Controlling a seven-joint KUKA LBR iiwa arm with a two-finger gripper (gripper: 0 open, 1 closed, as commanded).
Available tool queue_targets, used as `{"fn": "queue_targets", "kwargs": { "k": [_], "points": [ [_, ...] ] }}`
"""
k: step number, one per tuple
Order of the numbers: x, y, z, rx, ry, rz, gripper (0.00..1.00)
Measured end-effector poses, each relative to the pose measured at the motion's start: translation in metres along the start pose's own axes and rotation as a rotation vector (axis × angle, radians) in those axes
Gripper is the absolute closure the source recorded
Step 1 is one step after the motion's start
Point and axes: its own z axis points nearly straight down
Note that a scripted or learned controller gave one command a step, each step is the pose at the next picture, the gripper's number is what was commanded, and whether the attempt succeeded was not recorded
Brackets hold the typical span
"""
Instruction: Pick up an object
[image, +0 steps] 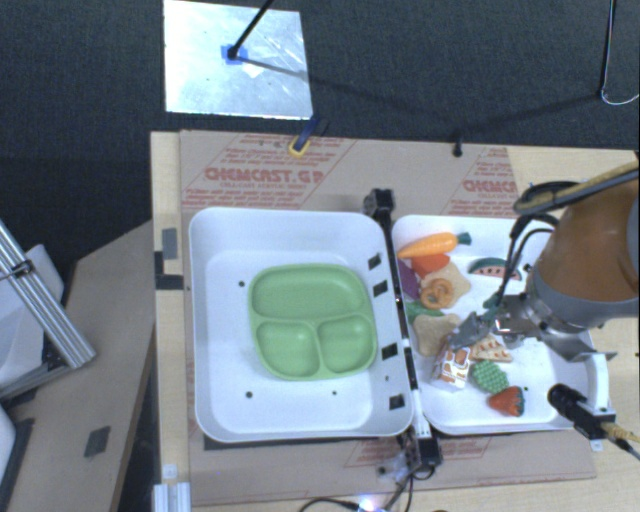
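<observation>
The desk (250, 165) carries two shallow white bins side by side on a printed cardboard sheet. The left bin (215, 260) holds a green divided plate (310, 320) with three compartments, lying flat near the bin's centre. The right bin (560, 405) holds a cluster of toy food items: an orange carrot (430, 244) near the upper left corner, a red piece (432, 264) just below it, a tan pretzel-like item (440, 292) below that, a watermelon slice (489, 267) to the right of the carrot, a beige bread-like slice (432, 330) by the bin's left wall, a small printed packet (454, 368), a tan triangular wedge (490, 349), a green textured piece (488, 376) and a red strawberry (506, 401) near the lower edge. The arm (590, 260), grey with an orange section, enters from the right and is over the right bin. The tool (468, 335) sits low among the items, between the bread-like slice and the triangular wedge, just above the printed packet. Whether its fingers are spread or closed cannot be told from this view, and no item is visibly between them. A grey metal sheet (238, 60) lies beyond the desk at the upper left.
</observation>
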Motion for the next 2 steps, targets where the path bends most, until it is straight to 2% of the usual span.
{"fn": "queue_targets", "kwargs": {
  "k": [1, 2],
  "points": [
    [-0.01, -0.003, 0.056, 0.001, 0.0, 0.002, 0.0],
    [-0.01, 0.003, 0.095, -0.019, -0.003, -0.001, 0.0]
  ]
}}
